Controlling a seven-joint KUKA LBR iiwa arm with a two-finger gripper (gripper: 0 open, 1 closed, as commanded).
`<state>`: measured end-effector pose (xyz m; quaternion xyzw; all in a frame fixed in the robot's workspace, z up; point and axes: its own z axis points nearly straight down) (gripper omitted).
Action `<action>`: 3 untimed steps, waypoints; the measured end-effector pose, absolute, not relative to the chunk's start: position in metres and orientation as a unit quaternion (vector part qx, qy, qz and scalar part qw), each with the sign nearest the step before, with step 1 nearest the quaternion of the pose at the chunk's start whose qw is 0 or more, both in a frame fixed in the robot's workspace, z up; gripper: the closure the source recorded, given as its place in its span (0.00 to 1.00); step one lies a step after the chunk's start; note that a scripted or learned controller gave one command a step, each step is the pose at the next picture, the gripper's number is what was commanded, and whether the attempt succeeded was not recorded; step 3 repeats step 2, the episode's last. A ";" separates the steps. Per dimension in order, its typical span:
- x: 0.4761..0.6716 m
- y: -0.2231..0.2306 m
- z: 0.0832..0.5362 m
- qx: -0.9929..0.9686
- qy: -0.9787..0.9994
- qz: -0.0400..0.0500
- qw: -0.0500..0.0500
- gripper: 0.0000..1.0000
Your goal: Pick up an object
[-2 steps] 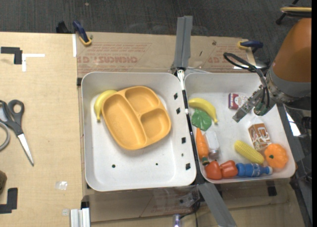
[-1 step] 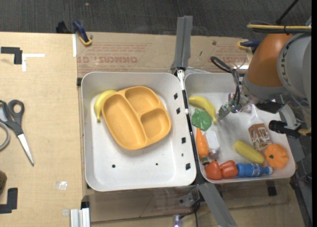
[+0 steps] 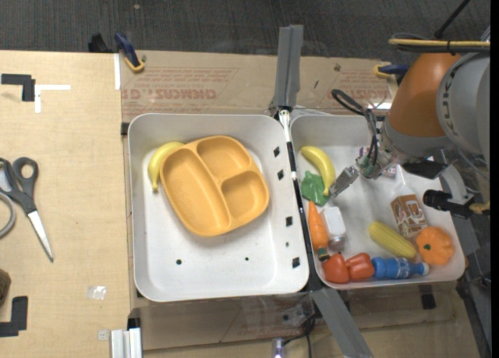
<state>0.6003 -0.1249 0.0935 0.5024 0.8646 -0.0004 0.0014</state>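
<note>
My gripper (image 3: 349,177) hangs over the middle of the right bin (image 3: 355,134), reaching in from the right under the orange-banded wrist (image 3: 421,107). Its tip points down-left toward a green toy (image 3: 313,186) and a yellow banana (image 3: 319,164) at the bin's left side. Below them lie an orange carrot (image 3: 318,228) and a small white piece (image 3: 334,222). Along the front edge sit a red pepper (image 3: 347,267), a blue bottle (image 3: 398,269), a corn cob (image 3: 391,239) and an orange pumpkin (image 3: 435,246). A brown packet (image 3: 408,213) lies to the gripper's right.
The left bin (image 3: 210,278) holds a yellow divided plate (image 3: 214,185) with a second banana (image 3: 160,160) tucked under its left rim. A grey divider post (image 3: 287,68) stands between the bins at the back. Scissors (image 3: 30,200) lie on the bench at far left.
</note>
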 end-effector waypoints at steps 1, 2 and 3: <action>0.660 -0.105 0.094 0.528 0.849 0.000 0.003 0.00; 0.559 -0.141 0.092 0.436 0.900 0.000 0.001 0.00; 0.559 -0.141 0.092 0.436 0.900 0.000 0.001 0.00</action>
